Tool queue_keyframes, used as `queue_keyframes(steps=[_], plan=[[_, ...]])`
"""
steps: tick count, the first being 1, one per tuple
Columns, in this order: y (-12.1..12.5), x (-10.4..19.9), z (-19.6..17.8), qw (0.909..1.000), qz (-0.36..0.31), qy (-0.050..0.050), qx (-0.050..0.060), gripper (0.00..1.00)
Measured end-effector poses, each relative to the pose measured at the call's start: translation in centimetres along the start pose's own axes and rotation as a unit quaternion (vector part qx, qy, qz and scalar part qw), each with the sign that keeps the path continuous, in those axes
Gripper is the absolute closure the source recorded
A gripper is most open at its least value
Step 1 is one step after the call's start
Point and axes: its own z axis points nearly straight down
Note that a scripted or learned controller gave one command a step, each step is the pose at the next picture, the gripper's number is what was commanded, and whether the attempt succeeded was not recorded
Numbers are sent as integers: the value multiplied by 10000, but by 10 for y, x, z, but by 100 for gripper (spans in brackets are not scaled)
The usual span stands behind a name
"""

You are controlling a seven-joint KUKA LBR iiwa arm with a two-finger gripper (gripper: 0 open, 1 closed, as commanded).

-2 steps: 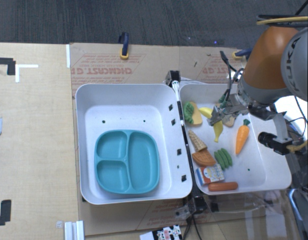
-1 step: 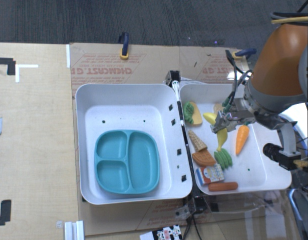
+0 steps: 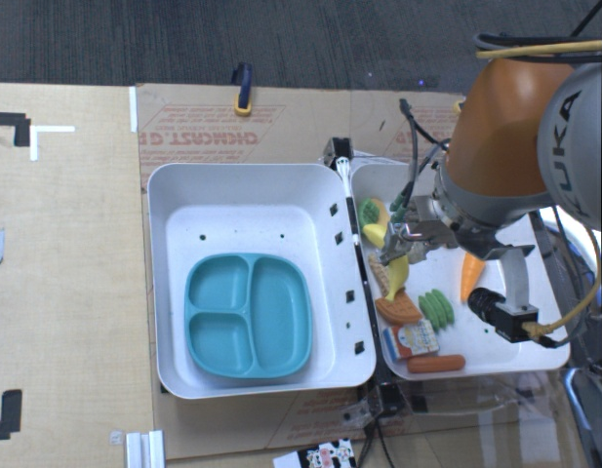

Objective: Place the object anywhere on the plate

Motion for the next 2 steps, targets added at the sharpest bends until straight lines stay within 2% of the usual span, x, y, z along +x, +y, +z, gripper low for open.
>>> queue_keyframes(steps=[1,2], plan=[[11,92,19,10000,-28,-4,1,100],[-16,145,50,9968,796,-4,20,100]])
